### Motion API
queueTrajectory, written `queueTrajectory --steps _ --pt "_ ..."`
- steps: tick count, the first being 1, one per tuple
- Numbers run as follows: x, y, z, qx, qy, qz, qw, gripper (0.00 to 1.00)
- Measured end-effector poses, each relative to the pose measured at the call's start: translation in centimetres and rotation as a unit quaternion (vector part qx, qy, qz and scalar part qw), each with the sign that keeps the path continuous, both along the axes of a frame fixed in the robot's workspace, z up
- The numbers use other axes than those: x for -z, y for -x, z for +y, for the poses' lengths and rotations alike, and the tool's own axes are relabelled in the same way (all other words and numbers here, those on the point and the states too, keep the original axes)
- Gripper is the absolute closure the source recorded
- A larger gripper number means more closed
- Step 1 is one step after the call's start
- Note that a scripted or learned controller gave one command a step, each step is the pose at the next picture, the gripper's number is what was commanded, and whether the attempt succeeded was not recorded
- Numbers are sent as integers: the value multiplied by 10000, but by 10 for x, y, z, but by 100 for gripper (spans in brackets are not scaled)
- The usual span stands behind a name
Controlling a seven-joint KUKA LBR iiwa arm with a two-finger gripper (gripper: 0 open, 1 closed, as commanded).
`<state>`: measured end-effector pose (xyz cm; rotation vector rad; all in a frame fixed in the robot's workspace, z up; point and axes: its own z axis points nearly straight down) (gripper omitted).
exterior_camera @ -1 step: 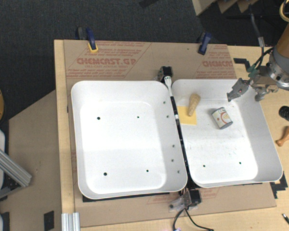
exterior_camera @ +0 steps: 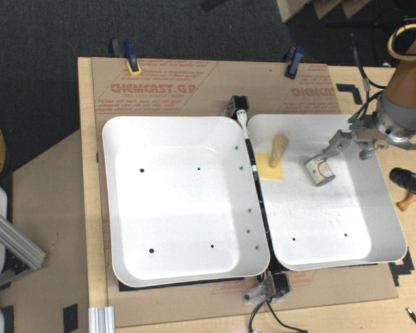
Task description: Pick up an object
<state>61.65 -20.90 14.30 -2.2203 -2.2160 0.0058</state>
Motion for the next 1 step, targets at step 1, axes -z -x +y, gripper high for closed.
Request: queueTrajectory --steps 1 --pt "63 22 40 -20 -19 14 10000 0"
